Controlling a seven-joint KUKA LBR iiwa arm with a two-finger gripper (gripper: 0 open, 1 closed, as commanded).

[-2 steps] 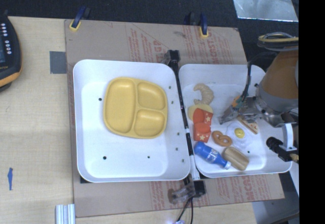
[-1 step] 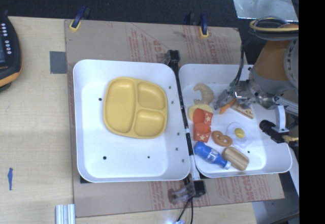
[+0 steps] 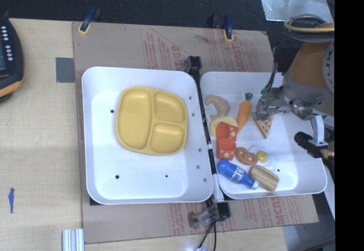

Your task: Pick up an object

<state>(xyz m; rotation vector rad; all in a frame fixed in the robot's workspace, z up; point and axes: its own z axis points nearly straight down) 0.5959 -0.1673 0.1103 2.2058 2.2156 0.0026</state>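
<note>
Gripper (image 3: pixel 265 112) hovers above triangular tan pizza-slice toy (image 3: pixel 263 126), finger spacing unclear; crowding orange plastic carrot (image 3: pixel 243 113) could spoil the grasp.

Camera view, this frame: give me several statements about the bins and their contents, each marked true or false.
1. The yellow tray lies in the left bin. True.
2. The carrot lies in the left bin. False: it is in the right bin.
3. The blue bottle lies beside the bread roll. True.
4. The pincer hangs over the yellow tray. False: it is over the right bin, by the pizza slice.
5. The yellow tray has three compartments. True.
</note>
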